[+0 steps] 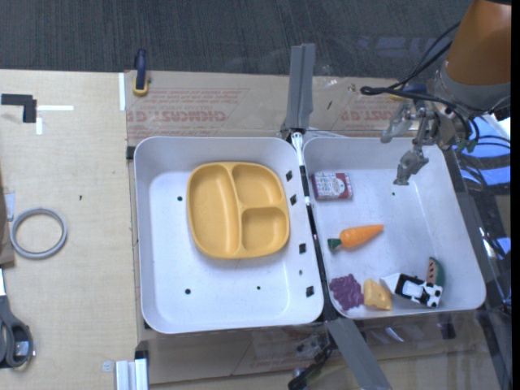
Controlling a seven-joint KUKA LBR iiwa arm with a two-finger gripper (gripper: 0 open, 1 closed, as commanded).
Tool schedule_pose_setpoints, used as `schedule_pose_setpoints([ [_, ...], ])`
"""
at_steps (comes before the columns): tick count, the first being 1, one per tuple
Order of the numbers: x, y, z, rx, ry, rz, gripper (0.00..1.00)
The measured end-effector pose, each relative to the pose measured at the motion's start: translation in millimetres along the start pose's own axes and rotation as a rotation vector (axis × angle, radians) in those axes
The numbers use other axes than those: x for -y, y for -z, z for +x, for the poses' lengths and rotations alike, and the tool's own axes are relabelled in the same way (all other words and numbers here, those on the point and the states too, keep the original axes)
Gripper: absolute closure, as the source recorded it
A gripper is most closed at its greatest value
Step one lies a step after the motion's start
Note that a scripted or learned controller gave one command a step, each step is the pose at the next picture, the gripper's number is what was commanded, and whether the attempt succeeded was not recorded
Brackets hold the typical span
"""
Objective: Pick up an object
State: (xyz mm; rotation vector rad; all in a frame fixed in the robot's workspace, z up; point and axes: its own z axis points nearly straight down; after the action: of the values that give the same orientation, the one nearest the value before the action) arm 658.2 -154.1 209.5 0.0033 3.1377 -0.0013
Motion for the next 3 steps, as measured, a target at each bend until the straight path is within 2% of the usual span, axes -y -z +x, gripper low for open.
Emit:
schedule_pose_setpoints([
  [1,-43.8,-74.3,16.0,-0.001,-0.104,-0.001,0.00],
  [2,-56.8,-117.6,95.1,-0.003,-0.043,-0.001,0.00],
  [3,-86.2,-16.5,91.0,0.001,0.121,-0.001,0.00],
])
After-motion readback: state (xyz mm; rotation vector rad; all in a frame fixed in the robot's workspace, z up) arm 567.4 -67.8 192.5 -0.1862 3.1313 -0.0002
